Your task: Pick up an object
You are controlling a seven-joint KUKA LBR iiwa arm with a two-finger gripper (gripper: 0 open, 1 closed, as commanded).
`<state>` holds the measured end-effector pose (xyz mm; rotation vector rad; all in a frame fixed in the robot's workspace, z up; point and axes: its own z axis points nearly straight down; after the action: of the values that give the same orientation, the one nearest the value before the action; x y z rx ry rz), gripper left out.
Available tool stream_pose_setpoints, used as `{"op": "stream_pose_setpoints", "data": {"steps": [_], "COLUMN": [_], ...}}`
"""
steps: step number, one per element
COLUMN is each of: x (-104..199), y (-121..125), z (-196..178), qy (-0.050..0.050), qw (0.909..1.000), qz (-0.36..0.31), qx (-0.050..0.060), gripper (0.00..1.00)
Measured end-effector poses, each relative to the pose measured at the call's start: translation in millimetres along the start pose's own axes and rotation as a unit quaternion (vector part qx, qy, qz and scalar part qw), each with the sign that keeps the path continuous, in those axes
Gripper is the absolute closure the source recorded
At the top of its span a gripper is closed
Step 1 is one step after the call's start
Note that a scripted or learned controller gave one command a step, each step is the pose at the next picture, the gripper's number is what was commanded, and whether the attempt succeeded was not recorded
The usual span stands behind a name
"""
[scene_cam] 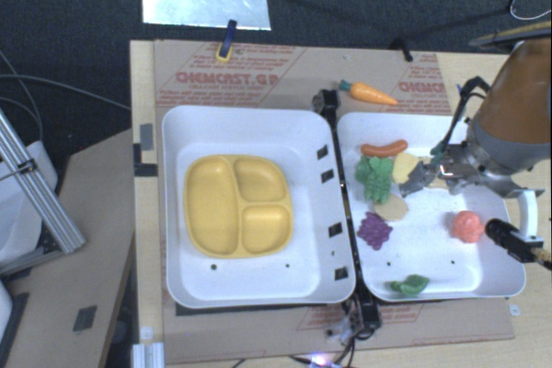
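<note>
Two white bins sit side by side on the surface [285, 69], which is lined with cardboard printed "CHEMCAST GP". At nine o'clock, the left bin [185, 271] holds a yellow divided plate [237, 205], likely a drop spot. At three o'clock, the right bin [492, 276] gathers the candidates: toy sausage [383, 148], broccoli [374, 177], grapes [374, 228], a pale disc [393, 208], a pink fruit [467, 226] and a green pod [409, 283]. A toy carrot [367, 92] lies outside at twelve. The tool [414, 184] hovers low just beside the broccoli, probably lining up a grasp; whether it is parted or gripping anything I cannot tell
</note>
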<state>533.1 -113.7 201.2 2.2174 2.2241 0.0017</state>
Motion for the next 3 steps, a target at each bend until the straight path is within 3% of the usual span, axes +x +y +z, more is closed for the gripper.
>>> {"op": "stream_pose_setpoints", "data": {"steps": [1, 2, 3], "x": [-53, -65, 28], "y": [-33, -39, -46], "z": [104, 93, 108], "qy": [0.007, 0.014, 0.003], "qw": [1.0000, 0.9999, 1.0000], "qz": [0.000, -0.010, -0.005], "qx": [0.004, 0.003, 0.001], "gripper": [0.00, 0.00, 0.00]}}
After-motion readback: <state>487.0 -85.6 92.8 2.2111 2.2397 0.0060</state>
